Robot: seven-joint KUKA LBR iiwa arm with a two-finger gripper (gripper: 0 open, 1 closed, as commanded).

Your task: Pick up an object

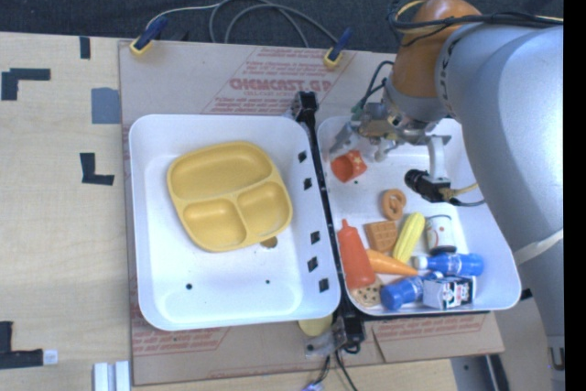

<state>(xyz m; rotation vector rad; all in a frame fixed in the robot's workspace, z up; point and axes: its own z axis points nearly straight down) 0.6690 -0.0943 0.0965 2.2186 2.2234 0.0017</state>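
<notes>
The grey arm (508,105) with its orange band comes in from the right and bends over the far part of the right bin (499,238). Beside it, the left bin (151,224) holds a yellow divided plate (229,194), which lies flat and a little turned. The gripper (360,144) hangs low over the far left corner of the right bin; its fingers look spread apart, with nothing between them, so I judge it released. Just below it, close to the wall between the bins, lies a small orange-red toy (348,167), and this seems to be the thing it goes for. It is a short, chunky piece with no clear long axis, so I cannot say which way it points. I think it is light, hollow plastic, stiff and rather smooth, so it may slip sideways; a hold across its widest middle would be safest, with the fingers kept free of the bin wall. The rest lies in a crowd at the near end: an orange bottle (353,254) with its long axis running away from the camera, a yellow corn cob (408,236) leaning a little, a blue toy (403,292), and a small pretzel (394,202) lying alone, well apart from the gripper.
</notes>
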